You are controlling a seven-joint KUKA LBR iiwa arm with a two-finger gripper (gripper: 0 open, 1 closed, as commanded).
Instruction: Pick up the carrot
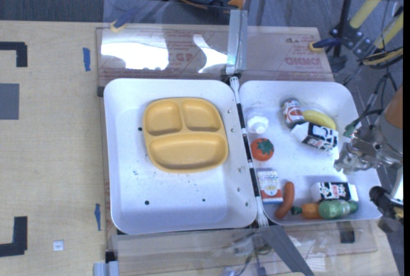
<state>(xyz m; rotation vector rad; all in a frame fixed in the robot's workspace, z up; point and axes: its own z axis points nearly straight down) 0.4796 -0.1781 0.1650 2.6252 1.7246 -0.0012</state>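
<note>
Right bin's (346,102) outer edge has the hand (354,159) hovering, well apart from the carrot (310,210).

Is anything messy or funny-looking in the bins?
Yes, a bit. The toy food in the right bin lies jumbled: the milk carton is tipped over by the banana, and the carrot is wedged against the front wall.
</note>
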